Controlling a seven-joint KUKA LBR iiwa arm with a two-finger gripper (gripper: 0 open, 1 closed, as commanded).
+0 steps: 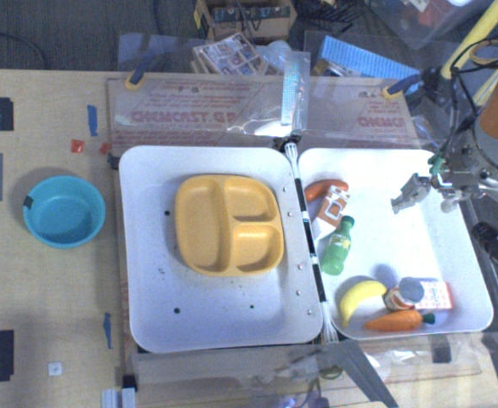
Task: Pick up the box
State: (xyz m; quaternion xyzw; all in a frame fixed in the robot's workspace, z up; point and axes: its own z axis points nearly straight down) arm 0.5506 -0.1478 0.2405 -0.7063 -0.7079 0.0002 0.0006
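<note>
Overhead view of two white bins on the surface. The gripper [408,194] hovers over the right bin [385,164], near its right wall; whether the fingers are open cannot be told, and nothing shows between them. The box [436,295] lies at the bin's lower right corner, beside a carrot [393,320] and a banana [359,297]. The left bin [143,253] holds a yellow divided tray [229,224].

Bright even light, soft shadows, glare on plastic, slightly blurry.
</note>
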